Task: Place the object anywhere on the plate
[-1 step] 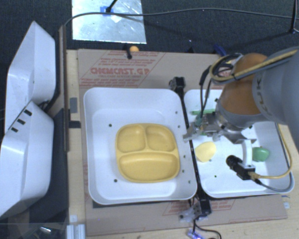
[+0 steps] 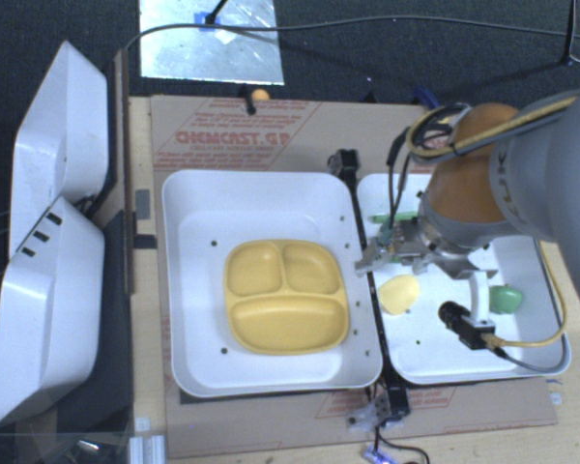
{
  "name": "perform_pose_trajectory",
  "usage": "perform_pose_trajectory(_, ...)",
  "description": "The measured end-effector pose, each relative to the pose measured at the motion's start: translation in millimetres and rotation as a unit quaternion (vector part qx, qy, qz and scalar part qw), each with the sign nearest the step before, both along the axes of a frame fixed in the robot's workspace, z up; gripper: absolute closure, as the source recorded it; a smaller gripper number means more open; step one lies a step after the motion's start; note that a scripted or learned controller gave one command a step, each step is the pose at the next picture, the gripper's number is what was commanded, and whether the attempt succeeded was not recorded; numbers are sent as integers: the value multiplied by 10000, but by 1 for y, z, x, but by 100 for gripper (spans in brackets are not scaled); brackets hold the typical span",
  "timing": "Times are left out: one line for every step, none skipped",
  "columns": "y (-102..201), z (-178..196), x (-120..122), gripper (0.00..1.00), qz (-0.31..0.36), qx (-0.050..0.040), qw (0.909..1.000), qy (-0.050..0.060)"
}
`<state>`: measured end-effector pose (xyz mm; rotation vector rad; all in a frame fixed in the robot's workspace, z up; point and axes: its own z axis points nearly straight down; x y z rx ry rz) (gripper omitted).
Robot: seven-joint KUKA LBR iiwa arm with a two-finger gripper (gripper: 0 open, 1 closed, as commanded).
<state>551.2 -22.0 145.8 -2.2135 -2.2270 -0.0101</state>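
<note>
The object [image 2: 398, 294] is showing as a small, pale yellow, rounded piece with a smooth matte surface. It is lying on the floor of the right bin [image 2: 532, 361], near that bin's left wall. The plate [image 2: 286, 294] is sitting in the left bin [image 2: 188, 288]; it is yellow, rounded-rectangular, smooth, and divided into three compartments. The arm [image 2: 483, 187] is reaching over the right bin, and its jaws [image 2: 391, 249] are hanging just above the object; how far they are parted cannot be told. A small green rounded item [image 2: 507, 300] is lying near the right bin's right side. Both bins are resting on the cardboard-covered bench [image 2: 242, 133].
</note>
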Motion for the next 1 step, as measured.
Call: perform_pose_trajectory(0,0,0,0,0,0,10000,0)
